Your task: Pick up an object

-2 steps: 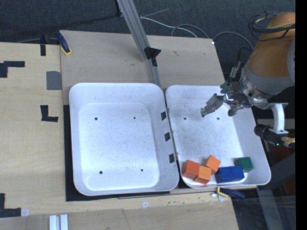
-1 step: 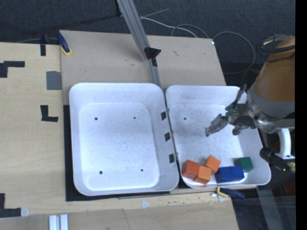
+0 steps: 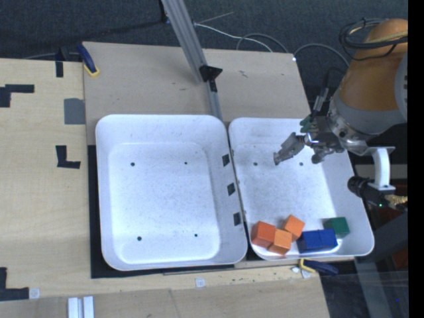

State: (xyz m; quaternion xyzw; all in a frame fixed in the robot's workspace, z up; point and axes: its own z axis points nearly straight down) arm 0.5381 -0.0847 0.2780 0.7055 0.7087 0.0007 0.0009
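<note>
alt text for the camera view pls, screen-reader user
The gripper hovers, holding nothing, over the upper part of the right bin, away from the orange blocks, blue block and green block clustered at that bin's near edge. The left bin lies beside it.

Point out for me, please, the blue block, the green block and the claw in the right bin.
blue block (image 3: pixel 317 240): camera view, middle of its top face.
green block (image 3: pixel 339 226): camera view, its top face.
claw (image 3: pixel 286 152): camera view, midway between its fingertips.

Orange blocks (image 3: pixel 277 234), blue block (image 3: pixel 317 240), green block (image 3: pixel 338 226) — clustered, right bin's near edge
</note>
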